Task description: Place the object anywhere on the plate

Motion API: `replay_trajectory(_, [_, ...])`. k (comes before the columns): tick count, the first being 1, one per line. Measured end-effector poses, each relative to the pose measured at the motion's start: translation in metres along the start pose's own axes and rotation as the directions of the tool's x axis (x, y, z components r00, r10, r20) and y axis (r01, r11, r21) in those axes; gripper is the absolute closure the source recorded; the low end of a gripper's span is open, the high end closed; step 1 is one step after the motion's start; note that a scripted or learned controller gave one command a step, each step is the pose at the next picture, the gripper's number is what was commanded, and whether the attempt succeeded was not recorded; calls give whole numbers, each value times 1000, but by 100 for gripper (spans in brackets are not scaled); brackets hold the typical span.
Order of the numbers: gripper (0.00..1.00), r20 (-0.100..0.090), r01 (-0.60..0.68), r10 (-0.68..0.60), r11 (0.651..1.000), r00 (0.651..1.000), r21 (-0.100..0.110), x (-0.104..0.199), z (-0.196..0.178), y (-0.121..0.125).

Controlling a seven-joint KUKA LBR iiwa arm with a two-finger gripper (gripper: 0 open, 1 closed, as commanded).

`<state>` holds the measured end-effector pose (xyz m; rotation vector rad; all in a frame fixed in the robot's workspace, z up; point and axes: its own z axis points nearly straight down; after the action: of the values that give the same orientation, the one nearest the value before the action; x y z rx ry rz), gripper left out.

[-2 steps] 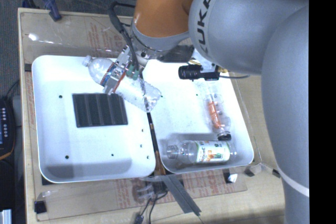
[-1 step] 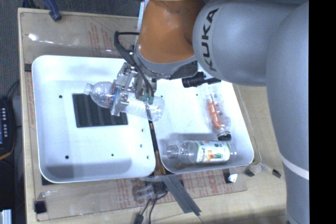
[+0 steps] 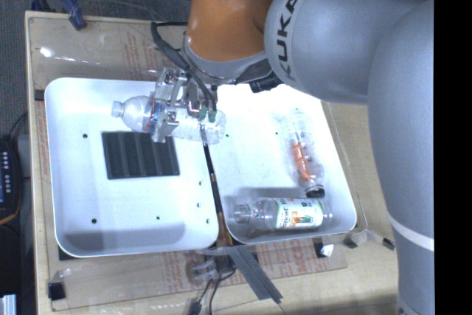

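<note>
A: Where does the clear plastic water bottle with a blue label [image 3: 166,118] sit?

B: It lies on its side, cap toward the far-left, over the right part of the left shallow white bin [image 3: 74,158], just beyond the dark ribbed rectangular plate [image 3: 140,155] on that bin's floor.

A: And the claw?

B: The metal two-finger gripper [image 3: 181,114] is closed around that bottle's middle; the bottle shows between its fingers.

A: Anything right of that plate?

B: The right white bin [image 3: 251,151] holds a clear bottle with an orange label [image 3: 304,158] and a clear bottle with a white label [image 3: 284,214], lying at its near wall.
</note>
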<state>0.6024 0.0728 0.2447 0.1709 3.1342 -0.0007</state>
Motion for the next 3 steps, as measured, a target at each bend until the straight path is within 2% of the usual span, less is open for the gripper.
replay_trajectory(1, [0, 0, -1, 1, 1000, 1000, 0, 0, 0, 0])
replay_trajectory(2, [0, -5, 9, -9, 1000, 1000, 1, 8, 105, 56])
replay_trajectory(3, [0, -6, -250, 250, 968, 968, 3, 54, 153, 98])
